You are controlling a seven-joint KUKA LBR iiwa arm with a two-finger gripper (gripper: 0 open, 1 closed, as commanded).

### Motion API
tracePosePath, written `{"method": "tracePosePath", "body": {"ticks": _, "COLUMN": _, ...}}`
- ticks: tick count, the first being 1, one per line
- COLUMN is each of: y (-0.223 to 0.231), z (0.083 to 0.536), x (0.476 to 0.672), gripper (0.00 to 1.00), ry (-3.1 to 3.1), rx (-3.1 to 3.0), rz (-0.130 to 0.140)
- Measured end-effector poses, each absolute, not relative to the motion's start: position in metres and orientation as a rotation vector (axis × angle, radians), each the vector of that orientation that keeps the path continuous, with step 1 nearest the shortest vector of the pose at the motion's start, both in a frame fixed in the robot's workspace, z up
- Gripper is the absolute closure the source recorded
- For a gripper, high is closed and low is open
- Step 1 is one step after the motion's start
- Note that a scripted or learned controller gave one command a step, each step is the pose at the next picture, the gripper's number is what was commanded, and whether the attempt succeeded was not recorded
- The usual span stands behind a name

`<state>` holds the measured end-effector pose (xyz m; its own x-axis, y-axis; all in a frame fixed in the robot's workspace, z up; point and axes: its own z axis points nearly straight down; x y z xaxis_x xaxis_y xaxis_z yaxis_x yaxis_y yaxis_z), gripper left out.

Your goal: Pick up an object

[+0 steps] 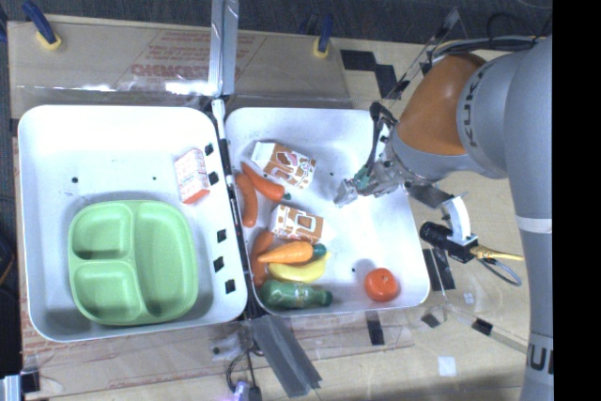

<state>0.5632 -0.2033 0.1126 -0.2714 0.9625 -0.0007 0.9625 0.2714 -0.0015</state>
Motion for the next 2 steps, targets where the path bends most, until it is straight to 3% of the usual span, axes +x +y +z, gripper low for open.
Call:
{"method": "tracePosePath", "body": {"ticks": 1, "y": -0.1407, "z": 0.0917, "x": 0.6084, "gripper": 1.0, "ry": -2.428, "rx": -1.992, "rz": 0.001}}
{"method": "tracePosePath", "body": {"ticks": 2, "y": -0.1409, "z": 0.0918, "x": 0.6084, "gripper": 0.0, "ry": -2.429, "rx": -1.992, "rz": 0.001}}
